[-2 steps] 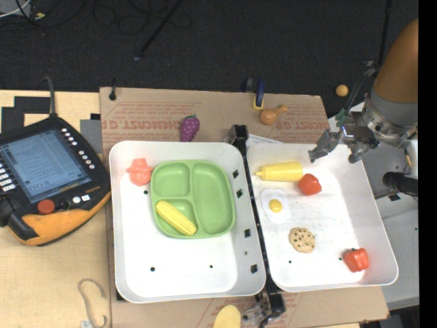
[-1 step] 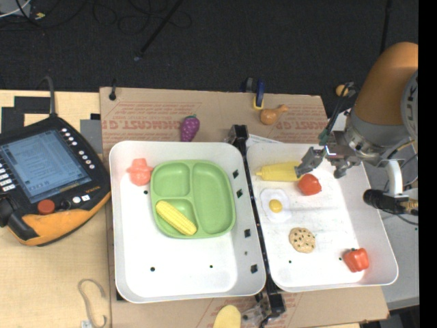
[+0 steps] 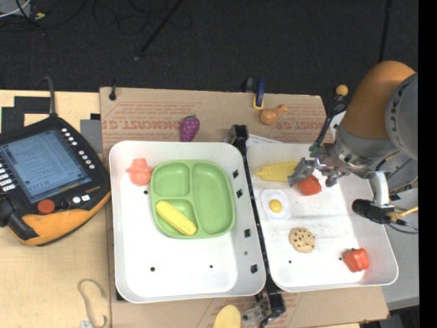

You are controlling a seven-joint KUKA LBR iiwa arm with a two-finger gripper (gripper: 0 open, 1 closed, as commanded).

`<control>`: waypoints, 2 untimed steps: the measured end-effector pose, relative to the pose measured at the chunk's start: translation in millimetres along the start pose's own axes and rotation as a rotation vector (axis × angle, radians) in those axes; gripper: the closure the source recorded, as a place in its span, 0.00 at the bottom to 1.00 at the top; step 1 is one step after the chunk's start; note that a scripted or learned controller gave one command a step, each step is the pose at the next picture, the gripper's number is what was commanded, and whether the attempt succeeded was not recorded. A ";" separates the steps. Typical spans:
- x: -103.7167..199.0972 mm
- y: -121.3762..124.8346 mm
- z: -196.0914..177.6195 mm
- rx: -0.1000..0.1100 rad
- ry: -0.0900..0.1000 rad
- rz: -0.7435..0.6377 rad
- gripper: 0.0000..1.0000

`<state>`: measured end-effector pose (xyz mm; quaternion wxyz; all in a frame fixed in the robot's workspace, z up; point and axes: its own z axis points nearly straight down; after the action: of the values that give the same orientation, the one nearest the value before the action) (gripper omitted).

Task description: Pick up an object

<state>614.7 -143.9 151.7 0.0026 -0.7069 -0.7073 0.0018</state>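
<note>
My gripper (image 3: pixel 314 176) hangs over the upper middle of the right bin (image 3: pixel 382 268), its fingers (image 3: pixel 298 178) spread apart. A small red toy (image 3: pixel 311 186) lies in the bin right under them, between the fingertips and low. The view does not show it lifted. Also in the right bin are a yellow toy (image 3: pixel 276 172) just left of the gripper, a fried egg (image 3: pixel 275 205), a cookie (image 3: pixel 302 239) and a red pepper (image 3: pixel 355 259).
The left bin (image 3: pixel 130 265) holds a green divided plate (image 3: pixel 205 190), a yellow corn cob (image 3: pixel 176 217) and a pink toy (image 3: pixel 138 172). Purple grapes (image 3: pixel 190 127) and an orange toy (image 3: pixel 272 114) lie behind the bins. A teach pendant (image 3: pixel 48 176) sits far left.
</note>
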 end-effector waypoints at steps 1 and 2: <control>-0.6 2.0 43.4 -0.002 0.000 0.000 0.00; 1.1 3.1 63.6 -0.006 -0.001 0.000 0.00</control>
<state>617.4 -142.7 88.1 0.0002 -0.7069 -0.7074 0.0004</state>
